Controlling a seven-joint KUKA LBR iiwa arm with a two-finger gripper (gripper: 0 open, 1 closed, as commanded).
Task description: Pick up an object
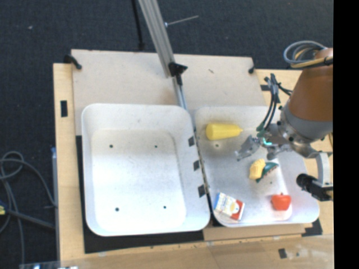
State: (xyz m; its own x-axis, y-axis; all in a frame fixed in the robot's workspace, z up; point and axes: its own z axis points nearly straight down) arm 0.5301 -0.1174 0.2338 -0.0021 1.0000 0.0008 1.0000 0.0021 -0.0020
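- We see the 2-finger gripper [257, 150] over the middle of the right-hand shallow white bin [221, 158], its grey arm with an orange band [314, 97] reaching in from the bin's right edge.
- We cannot tell whether its fingers are spread or closed; nothing visibly sits between them.
- A small yellow rounded object [257, 169] lies just below the gripper, near the bin's centre; contact is unclear.
- A larger yellow cone-shaped plastic piece [222, 131] lies near the bin's top left corner.
- A small white and red carton [229, 207] sits at the bottom left corner.
- A red-orange rounded object [281, 201] rests near the bottom right corner.
- The left-hand white bin [137, 170] touches the right one along their shared edge.
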